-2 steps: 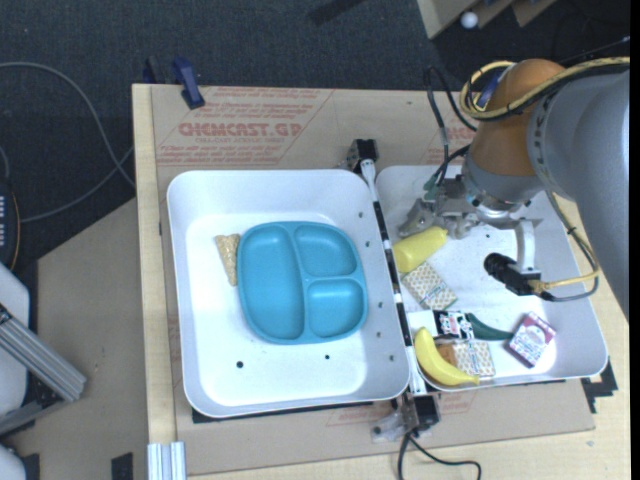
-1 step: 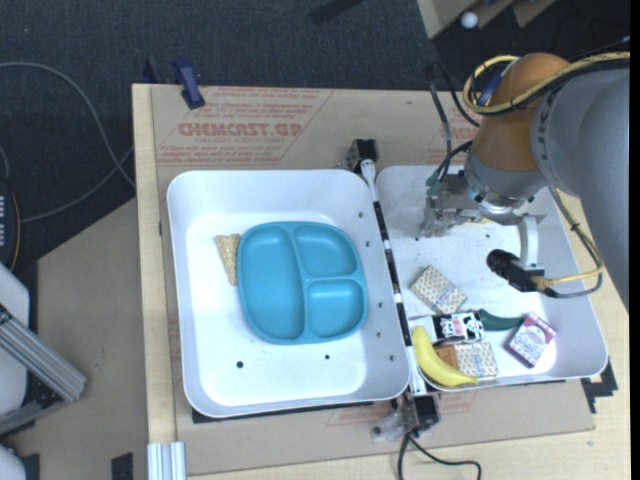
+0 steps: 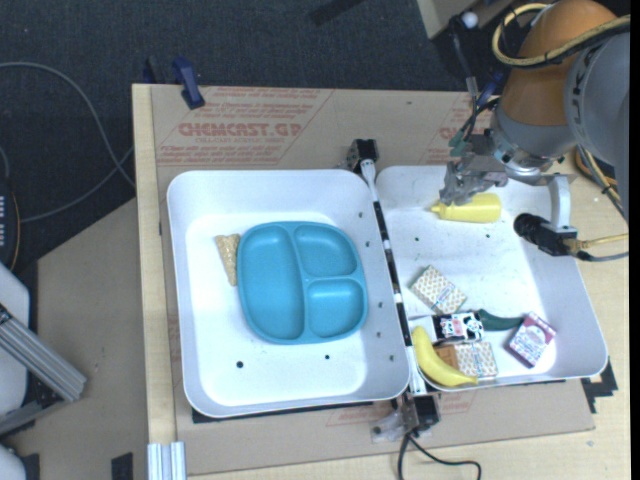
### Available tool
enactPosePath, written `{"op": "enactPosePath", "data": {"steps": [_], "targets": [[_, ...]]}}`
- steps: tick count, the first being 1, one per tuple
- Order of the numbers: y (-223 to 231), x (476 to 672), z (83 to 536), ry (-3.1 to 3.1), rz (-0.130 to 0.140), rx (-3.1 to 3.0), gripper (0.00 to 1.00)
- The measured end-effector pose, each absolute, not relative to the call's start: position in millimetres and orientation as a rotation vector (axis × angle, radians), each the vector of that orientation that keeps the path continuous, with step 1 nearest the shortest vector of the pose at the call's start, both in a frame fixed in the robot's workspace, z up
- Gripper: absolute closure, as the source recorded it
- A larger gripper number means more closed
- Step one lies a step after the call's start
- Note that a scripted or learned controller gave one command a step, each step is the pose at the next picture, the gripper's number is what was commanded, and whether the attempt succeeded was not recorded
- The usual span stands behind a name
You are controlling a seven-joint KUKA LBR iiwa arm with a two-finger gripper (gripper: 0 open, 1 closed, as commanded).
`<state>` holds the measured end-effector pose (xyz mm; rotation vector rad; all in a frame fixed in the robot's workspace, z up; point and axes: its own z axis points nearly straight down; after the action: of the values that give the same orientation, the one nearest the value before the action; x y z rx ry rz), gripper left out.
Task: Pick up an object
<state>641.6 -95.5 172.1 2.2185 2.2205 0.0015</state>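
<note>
Corn [image 3: 470, 209], yellow, lies near the right bin's [image 3: 560, 298] far wall, long axis running left-right. Your gripper [image 3: 466, 190] sits right on it; whether the fingers are gripping it, I cannot tell. A banana [image 3: 437, 361], cartons and packets crowd the near edge, well apart. You have bare floor between. A blue plate [image 3: 300, 280] fills the left bin.

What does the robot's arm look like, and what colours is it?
The grey metal robot arm is thick and rounded, with a big glossy orange band above the wrist. Yellow and dark cables loop around that band. At its tip sits a small grey two-finger gripper, built from blocky metal parts.
</note>
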Motion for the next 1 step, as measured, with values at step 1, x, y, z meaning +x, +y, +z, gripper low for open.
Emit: {"op": "enactPosePath", "data": {"steps": [1], "targets": [[-95.4, 641.2, 171.5, 2.221, 0.0, 2.22, 0.0]]}}
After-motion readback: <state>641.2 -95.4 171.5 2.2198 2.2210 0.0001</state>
